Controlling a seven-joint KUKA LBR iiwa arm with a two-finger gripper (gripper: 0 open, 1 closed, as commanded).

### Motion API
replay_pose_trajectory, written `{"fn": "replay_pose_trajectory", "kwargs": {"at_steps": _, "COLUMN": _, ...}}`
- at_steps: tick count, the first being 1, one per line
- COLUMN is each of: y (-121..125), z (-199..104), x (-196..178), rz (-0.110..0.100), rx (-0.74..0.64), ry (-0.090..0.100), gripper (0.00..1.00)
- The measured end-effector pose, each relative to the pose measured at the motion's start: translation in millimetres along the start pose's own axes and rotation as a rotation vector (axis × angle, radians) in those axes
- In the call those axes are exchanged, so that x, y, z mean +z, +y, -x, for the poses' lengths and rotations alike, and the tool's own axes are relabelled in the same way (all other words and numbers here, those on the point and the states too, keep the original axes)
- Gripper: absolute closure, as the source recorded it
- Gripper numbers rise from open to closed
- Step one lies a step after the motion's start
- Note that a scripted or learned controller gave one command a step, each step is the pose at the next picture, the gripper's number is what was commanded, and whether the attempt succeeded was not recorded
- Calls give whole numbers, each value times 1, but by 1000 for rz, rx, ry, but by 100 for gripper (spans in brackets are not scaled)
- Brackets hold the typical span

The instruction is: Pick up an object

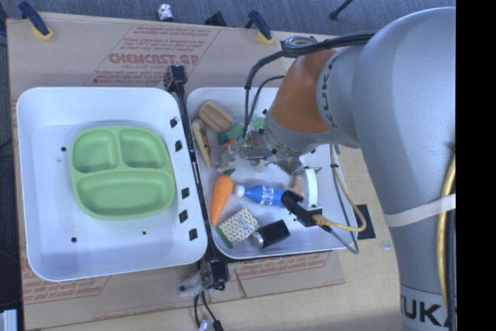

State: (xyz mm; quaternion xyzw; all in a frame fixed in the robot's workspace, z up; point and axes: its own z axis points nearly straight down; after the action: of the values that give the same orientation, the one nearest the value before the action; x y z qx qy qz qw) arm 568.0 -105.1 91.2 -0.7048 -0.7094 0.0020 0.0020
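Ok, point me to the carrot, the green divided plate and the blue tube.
carrot (221, 198), camera view, mid-body.
green divided plate (122, 198), camera view, big lower compartment.
blue tube (263, 194), camera view, middle of its blue body.

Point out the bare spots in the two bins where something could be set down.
Left bin: bare floor rings the green divided plate, widest below it. Right bin: crowded with the carrot, blue tube, checkered block, black item and arm.

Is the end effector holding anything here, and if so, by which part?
Cannot be told: the end effector is low in the right bin among the objects, hidden under the wrist.
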Motion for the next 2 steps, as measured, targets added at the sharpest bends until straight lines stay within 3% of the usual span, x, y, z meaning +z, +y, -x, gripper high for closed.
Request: {"fn": "replay_pose_trajectory", "kwargs": {"at_steps": 2, "y": -90, "z": -13, "x": 0, "rz": 8, "rx": -3, "ry": 0, "gripper": 0}}
